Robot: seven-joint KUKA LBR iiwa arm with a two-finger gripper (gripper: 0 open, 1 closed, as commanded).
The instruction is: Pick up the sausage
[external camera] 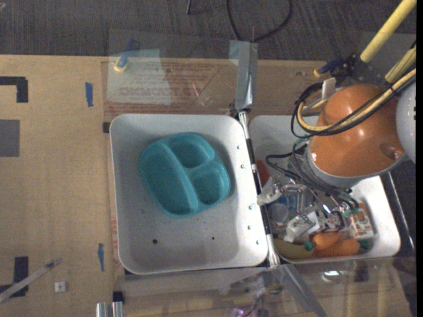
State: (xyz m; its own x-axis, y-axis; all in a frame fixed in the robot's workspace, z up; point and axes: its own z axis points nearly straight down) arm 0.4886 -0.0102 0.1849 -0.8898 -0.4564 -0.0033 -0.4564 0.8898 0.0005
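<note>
- i am looking down at the grey kuka arm with its big orange band (353, 134), which is reaching in from the right and hanging over the right-hand shallow white bin (390, 233), covering most of that bin's upper half.
- the left-hand shallow white bin (125, 236) is sitting beside it, touching along the shared middle edge, and is carrying the teal plastic divided plate (185, 174) in its upper middle; no food is lying on that plate.
- below the wrist, the two-finger gripper (305, 207) is sitting low among cables and metal parts over the clutter in the right bin; i cannot tell how its jaws are standing, and i am seeing nothing clearly clamped there.
- the clutter is lying along the near edge of the right bin: an orange carrot-like toy (337, 244), a yellow-green banana-like piece (291, 248) and a small white-and-orange printed carton (360, 224).
- the reddish-brown strip i am taking for the sausage (263, 172) is peeking out at the right bin's left wall, just beside the gripper hardware; it is mostly hidden, so i am not sure of it.
- my judgement: the task is looking not yet done. the arm is down in the correct bin, but a grasp is not showing, and closing on the sausage and lifting it clear are left.
</note>
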